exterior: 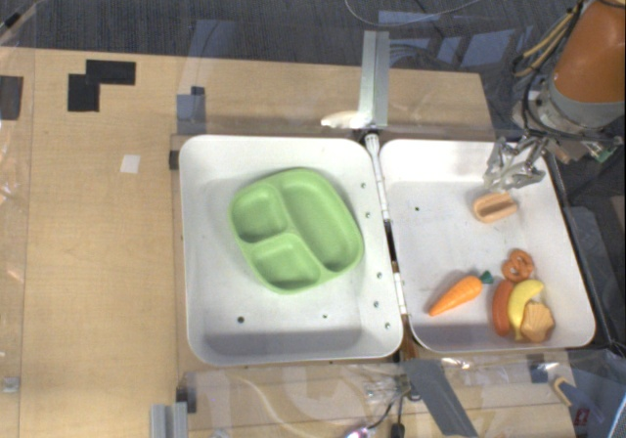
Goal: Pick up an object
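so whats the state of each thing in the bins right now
green divided plastic plate: flat in left bin, nothing in it
toy hot dog: lying in right bin, just below the tool
orange toy carrot: lying loose, apart
pretzel, banana and other toys: clustered in the near right corner

The arm (592, 55) is cut off at the right edge, and its jaws' spread is too small to tell.

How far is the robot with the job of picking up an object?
Done: the gripper is over the right bin, just above the hot dog toy. In hand: nothing seen between its fingers. Left: grasp and lift; the hot dog toy, carrot and banana all lie in the bin.
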Robot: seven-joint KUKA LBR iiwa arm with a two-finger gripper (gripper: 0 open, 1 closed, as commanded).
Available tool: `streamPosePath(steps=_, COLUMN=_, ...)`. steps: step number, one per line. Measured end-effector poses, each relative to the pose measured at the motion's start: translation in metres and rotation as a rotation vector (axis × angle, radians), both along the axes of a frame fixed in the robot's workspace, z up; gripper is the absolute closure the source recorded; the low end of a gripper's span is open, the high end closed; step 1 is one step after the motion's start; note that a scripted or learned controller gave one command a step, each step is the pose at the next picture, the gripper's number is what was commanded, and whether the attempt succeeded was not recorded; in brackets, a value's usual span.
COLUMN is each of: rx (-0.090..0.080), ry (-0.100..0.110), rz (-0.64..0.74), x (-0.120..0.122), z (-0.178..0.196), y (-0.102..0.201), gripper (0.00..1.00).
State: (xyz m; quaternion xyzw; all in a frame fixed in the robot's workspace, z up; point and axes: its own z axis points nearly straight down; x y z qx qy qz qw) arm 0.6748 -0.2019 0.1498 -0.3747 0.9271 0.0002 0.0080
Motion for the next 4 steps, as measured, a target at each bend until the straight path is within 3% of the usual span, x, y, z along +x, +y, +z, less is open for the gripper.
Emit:
streamPosePath(steps=1, rx=-0.005, ry=0.006, rz=0.102, x=-0.003, z=0.087, y=0.011, gripper=1.0)
streamPosePath(steps=2, rx=-0.005, ry=0.006, rz=0.101, x=-0.003, z=0.087, y=0.011, gripper=0.0)
streamPosePath(steps=3, rx=-0.003, ry=0.01, rz=0.146, x=-0.023, z=0.006, y=-0.001, gripper=0.0)
streamPosePath(steps=4, rx=-0.007, ry=0.006, rz=0.362, x=-0.003, z=0.015, y=0.001, gripper=0.0)
